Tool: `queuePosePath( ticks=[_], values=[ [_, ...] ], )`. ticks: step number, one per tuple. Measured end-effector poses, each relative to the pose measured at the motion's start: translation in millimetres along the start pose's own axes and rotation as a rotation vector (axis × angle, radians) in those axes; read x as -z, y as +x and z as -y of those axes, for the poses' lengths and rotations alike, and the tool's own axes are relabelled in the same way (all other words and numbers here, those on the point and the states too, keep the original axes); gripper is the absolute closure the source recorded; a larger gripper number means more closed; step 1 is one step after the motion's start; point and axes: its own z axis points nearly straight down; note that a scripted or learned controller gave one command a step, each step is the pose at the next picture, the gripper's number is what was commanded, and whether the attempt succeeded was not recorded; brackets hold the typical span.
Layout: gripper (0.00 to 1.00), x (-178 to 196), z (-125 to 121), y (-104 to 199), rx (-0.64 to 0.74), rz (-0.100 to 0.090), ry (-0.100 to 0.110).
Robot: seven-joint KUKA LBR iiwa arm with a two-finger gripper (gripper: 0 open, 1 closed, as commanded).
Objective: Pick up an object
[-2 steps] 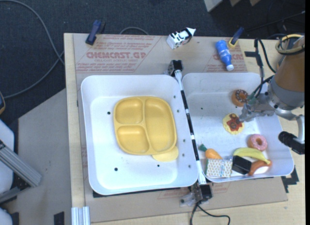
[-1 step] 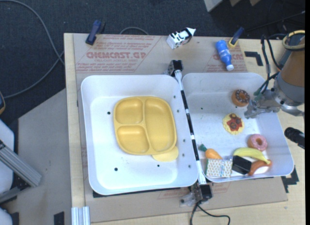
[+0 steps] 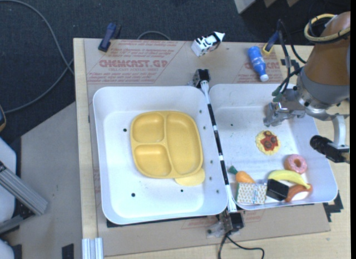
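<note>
The right bin (image 3: 239, 104) holds several toy foods. A small round pizza (image 3: 268, 142) lies near its middle. A pink donut (image 3: 296, 164), a banana (image 3: 288, 177), a carrot (image 3: 243, 176), a patterned packet (image 3: 251, 193) and a black block (image 3: 276, 189) crowd its front edge. My gripper (image 3: 276, 113) hangs over the back part of the right bin, just behind and above the pizza. Nothing shows beneath it.
In the left bin (image 3: 111, 141) lies a yellow divided plate (image 3: 166, 143). A blue bottle (image 3: 257, 63), a small black-and-white carton (image 3: 207, 42) and a blue clip (image 3: 108, 36) rest on the cardboard behind the bins. The arm's black side part (image 3: 328, 147) overhangs the right rim.
</note>
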Motion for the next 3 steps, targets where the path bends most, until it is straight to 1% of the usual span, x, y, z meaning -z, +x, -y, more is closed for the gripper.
queuePosePath(
  ticks=[1,2,3],
  values=[
    [0.0,0,0,-1,-0.001,0.001,0.001],
    [0.0,-83,10,-34,-0.002,0.001,0.004],
    [0.0,-117,27,-50,-0.002,0.0,0.004]
  ],
)
